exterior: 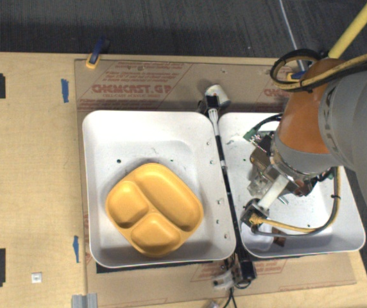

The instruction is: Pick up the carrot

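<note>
Nearest, toward the near edge of the left bin [106, 133]: a yellow divided plate [154, 207]. Beside it, over the right bin [345, 233], the arm [305, 127], hanging low and covering most of the floor there. Cannot place the carrot; judging by the pose, probably hidden beneath the arm. Cannot tell the jaws' spread either. Risks closing on bare plastic, or nudging the carrot against the bin's wall, through descending off-centre. Farther back, a blue clip [95, 52] on the far edge of the worktop [29, 172].

One fixed camera above the bench [29, 172] looks down slantwise on both white bins [106, 133].
</note>
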`<state>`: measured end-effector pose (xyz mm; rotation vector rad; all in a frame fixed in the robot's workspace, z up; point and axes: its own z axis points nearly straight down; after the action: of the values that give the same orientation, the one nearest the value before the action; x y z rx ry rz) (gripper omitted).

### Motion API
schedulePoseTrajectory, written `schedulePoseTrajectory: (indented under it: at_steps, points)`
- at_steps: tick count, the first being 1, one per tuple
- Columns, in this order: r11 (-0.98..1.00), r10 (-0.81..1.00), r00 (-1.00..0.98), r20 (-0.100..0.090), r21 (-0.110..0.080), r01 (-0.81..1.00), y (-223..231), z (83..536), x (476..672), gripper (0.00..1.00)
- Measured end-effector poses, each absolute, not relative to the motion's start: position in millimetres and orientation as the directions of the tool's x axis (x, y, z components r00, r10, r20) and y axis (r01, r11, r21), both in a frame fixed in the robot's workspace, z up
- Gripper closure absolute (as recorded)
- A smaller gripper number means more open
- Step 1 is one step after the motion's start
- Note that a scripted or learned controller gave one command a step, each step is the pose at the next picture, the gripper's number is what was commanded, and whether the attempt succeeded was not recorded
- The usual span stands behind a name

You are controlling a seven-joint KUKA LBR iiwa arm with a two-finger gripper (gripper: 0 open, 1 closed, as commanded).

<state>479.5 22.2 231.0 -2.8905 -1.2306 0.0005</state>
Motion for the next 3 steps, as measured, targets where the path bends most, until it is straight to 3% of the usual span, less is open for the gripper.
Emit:
schedulePoseTrajectory:
  at_steps: [1, 2, 3]
  points:
    - [-0.936, 0.352, 0.936, -0.004, -0.004, 0.352, 68, 184, 478.6, 1.00]
    - [-0.918, 0.398, 0.918, -0.004, -0.004, 0.398, 129, 166, 478.6, 1.00]
    - [-0.978, 0.208, 0.978, 0.000, 0.000, 0.208, 99, 195, 479.4, 1.00]
